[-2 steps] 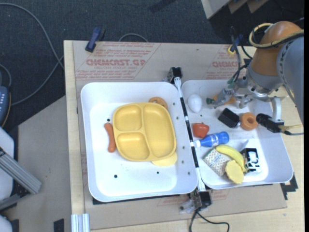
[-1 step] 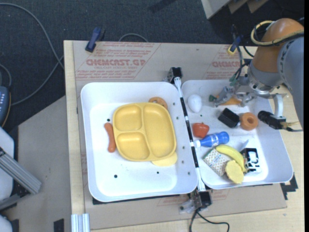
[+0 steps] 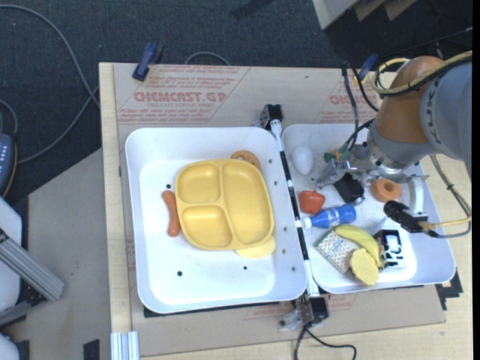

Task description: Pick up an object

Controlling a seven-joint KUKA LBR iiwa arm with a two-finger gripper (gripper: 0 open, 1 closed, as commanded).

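Gripper (image 3: 346, 177), finger state indiscernible, hangs over the right bin (image 3: 442, 265) at centre right; descend squarely onto one isolated object, avoiding neighbours.

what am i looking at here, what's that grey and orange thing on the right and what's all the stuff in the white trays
It is one picture from a camera fixed above a bench, looking down at a slant. The grey and orange thing is a robot arm reaching in from the right; its job is to pick up an object. Its hand hangs low over the right bin, among the clutter. I cannot tell whether it grips anything.

That bin holds a banana, a blue bottle, a red piece, a white egg-shaped thing and an orange ring. The left bin holds a yellow divided plate with an orange sausage-like toy beside it.
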